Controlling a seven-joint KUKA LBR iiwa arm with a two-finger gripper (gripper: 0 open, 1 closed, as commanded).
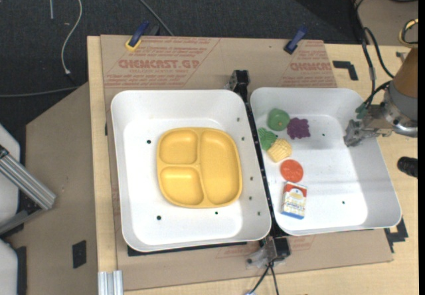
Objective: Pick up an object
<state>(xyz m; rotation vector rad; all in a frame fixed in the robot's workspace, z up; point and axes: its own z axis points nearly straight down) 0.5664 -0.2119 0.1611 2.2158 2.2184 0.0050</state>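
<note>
The right bin [345,217] holds a cluster of small toys along its left side: a green round piece [278,117], a purple grape bunch [299,128], a green leafy piece [266,138], a yellow corn piece [279,150], a red-orange tomato [291,171] and a small red-and-white carton [294,200]. My gripper [353,135] hangs over the bin's right side, well to the right of the grapes, with nothing visible between its fingers. The arm enters from the right edge.
The left bin [133,121] carries a yellow three-compartment plate [199,167]. Black clamps [239,79] sit where the bins meet. Blue clips [137,36] hold the cardboard at the back. Cables lie on the dark floor at the upper left.
</note>
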